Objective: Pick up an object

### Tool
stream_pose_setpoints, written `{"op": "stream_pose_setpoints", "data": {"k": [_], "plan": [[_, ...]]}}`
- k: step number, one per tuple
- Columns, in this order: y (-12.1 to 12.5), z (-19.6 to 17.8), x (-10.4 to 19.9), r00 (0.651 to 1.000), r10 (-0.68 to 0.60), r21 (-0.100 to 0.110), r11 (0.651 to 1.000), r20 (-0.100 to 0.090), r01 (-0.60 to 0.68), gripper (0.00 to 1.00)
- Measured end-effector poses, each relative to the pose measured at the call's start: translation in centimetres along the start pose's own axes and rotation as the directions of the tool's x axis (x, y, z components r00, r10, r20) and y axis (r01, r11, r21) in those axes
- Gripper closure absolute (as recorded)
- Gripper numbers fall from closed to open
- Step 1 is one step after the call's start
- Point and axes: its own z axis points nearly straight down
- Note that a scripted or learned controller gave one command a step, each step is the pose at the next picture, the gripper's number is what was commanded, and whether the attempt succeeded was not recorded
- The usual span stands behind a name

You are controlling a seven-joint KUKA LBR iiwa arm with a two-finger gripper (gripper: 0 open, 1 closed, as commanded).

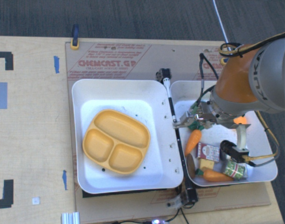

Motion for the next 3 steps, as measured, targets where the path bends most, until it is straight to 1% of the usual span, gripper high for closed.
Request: {"op": "stream_pose_setpoints", "data": {"k": [3], "plan": [[-0.07,0.1,-0.16,1.0,0.0,-0.003,1.0,0.0,0.0,0.0]]}}
